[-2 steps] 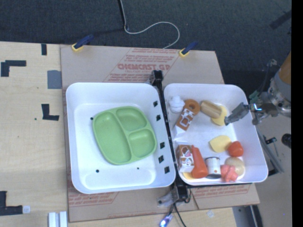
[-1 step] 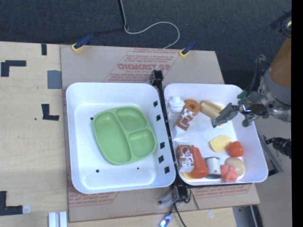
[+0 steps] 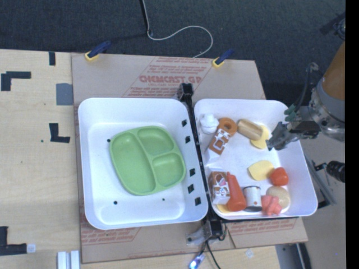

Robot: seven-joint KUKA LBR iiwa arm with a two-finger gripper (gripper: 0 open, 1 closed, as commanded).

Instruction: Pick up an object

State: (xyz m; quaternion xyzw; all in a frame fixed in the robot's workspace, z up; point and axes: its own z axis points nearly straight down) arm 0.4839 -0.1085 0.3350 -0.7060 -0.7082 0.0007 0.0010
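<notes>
We see two shallow white plastic bins side by side on the light wooden table. The left bin, at centre frame, contains a green three-compartment plastic tray. The right bin, at right of centre, contains small toy food items: a brown bread-roll piece near its upper edge, a yellow wedge, a red tomato-shaped ball just beside the wedge, and a red bottle-shaped piece at lower left. The grey arm enters from the right edge of the frame. Its dark jaws sit over the upper right part of the right bin, just right of the bread-roll piece; we cannot tell whether they stand apart or together, and nothing is visibly between them.
</notes>
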